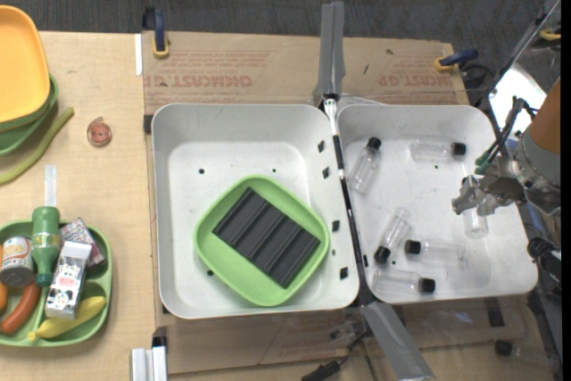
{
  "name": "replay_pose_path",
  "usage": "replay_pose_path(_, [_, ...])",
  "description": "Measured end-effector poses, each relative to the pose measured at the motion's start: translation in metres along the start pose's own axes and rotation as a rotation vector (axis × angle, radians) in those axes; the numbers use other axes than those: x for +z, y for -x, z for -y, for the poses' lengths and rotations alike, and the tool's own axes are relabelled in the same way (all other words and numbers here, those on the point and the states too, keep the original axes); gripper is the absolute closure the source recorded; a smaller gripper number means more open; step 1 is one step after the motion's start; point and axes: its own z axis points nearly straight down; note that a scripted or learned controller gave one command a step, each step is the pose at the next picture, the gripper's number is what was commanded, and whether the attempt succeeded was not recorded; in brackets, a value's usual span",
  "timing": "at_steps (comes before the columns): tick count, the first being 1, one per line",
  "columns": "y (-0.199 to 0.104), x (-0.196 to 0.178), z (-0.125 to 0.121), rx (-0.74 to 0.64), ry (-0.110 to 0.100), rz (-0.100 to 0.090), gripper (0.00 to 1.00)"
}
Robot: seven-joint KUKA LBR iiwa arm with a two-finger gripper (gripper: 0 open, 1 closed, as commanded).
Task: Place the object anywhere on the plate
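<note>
Object: clear vials with black caps, lying loose in the right bin (446, 277). One vial (476, 223) appears to hang just below the pincer (471, 202), cap not made out; whether it is pinched between the fingers cannot be told, since clear plastic on white blurs there, and the spread of the fingers cannot be judged either.

Risks noted: a smooth, round vial may slip or roll from a shallow pinch; a miss may be taken for a catch, as the object is hard to detect; during carry to the left, the ridge where the two bins meet could be struck.

Counts: five other vials are seen, all left of the pincer, two farther up the bin, three nearer its front edge. One green plate (211, 238) with a dark ribbed insert lies well apart to the left, in the left bin (178, 147). Two bins.
</note>
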Motion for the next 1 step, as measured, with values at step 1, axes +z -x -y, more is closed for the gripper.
replay_pose_path(1, [0.0000, 0.0000, 0.0000, 0.000, 0.000, 0.000, 0.00])
